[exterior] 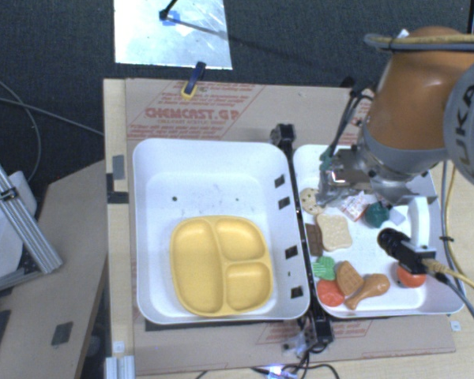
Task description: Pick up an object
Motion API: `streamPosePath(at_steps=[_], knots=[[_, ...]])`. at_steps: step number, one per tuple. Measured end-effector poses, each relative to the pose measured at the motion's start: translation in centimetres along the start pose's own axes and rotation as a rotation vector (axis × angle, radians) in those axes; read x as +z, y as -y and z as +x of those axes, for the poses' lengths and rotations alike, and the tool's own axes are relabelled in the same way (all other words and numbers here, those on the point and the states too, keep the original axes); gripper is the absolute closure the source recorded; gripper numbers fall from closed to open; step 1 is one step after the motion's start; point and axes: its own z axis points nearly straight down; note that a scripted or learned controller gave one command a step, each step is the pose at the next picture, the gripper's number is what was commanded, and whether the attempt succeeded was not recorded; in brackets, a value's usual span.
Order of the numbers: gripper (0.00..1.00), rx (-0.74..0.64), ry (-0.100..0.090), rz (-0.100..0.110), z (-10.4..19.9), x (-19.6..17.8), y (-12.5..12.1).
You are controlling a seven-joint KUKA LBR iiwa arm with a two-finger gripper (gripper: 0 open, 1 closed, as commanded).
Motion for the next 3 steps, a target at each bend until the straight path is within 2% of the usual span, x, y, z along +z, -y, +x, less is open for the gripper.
streamPosePath(at_steps=[1,2,3], knots=[[1.00,0.001,0.000,0.015,3.8,13.0,-1.1],[1.00,0.001,-0.004,-0.017,7.3,-4.8,-7.6],[1.00,0.011,0.003,0.017,5.1,13.3,-10.7]])
